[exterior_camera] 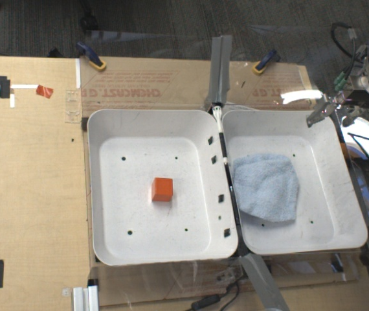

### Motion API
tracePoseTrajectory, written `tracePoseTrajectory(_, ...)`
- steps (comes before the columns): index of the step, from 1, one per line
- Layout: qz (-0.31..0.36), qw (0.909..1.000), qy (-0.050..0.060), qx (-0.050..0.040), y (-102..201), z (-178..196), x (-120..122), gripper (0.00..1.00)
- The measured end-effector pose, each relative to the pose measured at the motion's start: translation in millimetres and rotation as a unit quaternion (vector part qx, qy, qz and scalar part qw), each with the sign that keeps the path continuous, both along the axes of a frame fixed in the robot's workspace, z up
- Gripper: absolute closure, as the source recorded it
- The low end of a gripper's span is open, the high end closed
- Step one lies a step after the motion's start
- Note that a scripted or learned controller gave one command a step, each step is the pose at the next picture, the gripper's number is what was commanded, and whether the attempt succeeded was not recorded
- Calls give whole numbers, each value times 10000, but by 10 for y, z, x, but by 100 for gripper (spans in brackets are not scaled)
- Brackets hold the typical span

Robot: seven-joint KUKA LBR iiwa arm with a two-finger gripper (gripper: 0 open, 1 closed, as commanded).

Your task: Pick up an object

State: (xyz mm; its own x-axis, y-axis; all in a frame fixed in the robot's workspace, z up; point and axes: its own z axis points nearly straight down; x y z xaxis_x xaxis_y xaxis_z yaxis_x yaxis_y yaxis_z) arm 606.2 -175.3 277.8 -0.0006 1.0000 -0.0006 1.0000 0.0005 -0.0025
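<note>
Resting untouched on the floor of the left bin [107,173], the orange block [162,189] awaits pickup; a blue cloth [267,186] lies in the right bin [330,225]. The gripper [324,109] hangs over that bin's far right corner, well apart from both, holding nothing visible; its opening cannot be judged. Approach, grasp and lift all remain.

Arm [366,83] at right edge: grey/silver metal w/ green and dark cables, shiny bracket.
</note>
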Motion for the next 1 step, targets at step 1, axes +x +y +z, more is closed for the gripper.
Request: tracePoseTrajectory(1,385,9993,7,2,653,-752,-543,0)
